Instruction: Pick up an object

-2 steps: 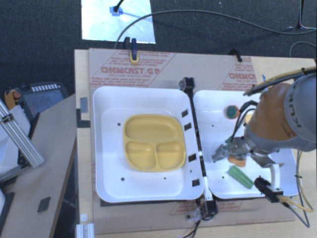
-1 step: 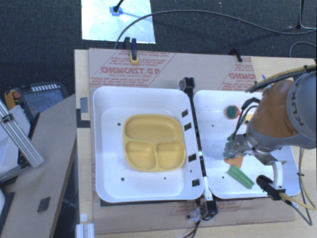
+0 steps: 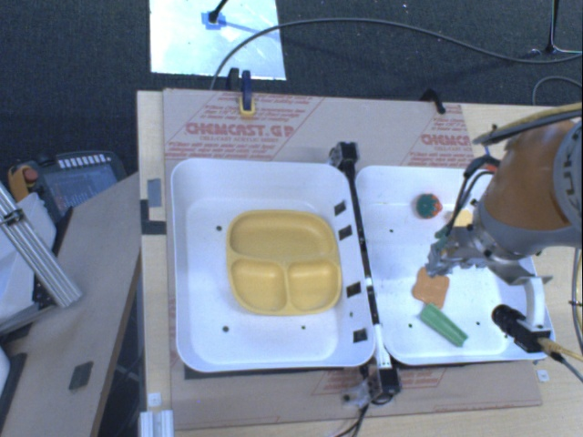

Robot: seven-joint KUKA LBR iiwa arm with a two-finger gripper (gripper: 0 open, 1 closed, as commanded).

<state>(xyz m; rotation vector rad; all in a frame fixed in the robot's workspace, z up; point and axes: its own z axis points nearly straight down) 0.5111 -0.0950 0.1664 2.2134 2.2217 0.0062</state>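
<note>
Over the right bin [image 3: 401,335], the gripper [image 3: 438,264] hangs just above an orange piece [image 3: 431,290], with a green block [image 3: 444,325] near it; whether the jaws are wide or narrow I cannot tell. A good pick, I judge, means centring on the orange piece, clear of the block

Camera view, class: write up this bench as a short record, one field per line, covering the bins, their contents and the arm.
left bin: holds a yellow divided tray
right bin: holds a green block, an orange piece, a small green-and-orange ball
arm: reaches in from the right, over the right bin
gripper: low, just above the orange piece
grasp: cannot tell
</note>
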